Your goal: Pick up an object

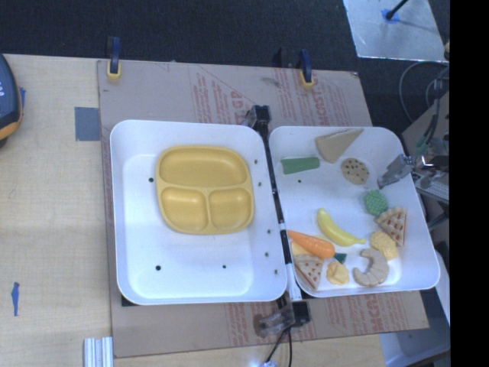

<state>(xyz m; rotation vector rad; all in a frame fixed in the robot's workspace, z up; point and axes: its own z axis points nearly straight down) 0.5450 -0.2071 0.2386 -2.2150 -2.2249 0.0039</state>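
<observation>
Cookie (pixel 354 170) just beside gripper (pixel 392 173)

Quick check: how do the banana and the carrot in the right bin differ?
The banana is yellow and curved; the carrot is orange and straighter, tapered. The banana lies nearer the bin's middle; the carrot sits at the bin's left wall. Both are small, long toy foods lying flat, side by side.

A light wooden bench top (pixel 53 228) with a flat brown cardboard sheet (pixel 229 90) clamped on it meets a dark carpet floor (pixel 191 14) at 12 o'clock, with a shiny grey floor plate (pixel 393 17) at 1 o'clock.
</observation>
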